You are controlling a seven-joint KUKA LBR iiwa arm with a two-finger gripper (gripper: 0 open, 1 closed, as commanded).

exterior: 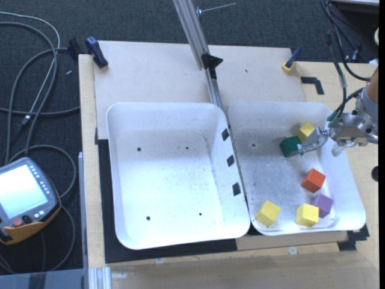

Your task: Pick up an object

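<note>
camera view: jaws open beside green block, right bin.

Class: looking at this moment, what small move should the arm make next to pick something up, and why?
Probably lower the tool slightly toward the green block. It sits by that block and a yellow block in the right bin, with nothing seen gripped.
</note>
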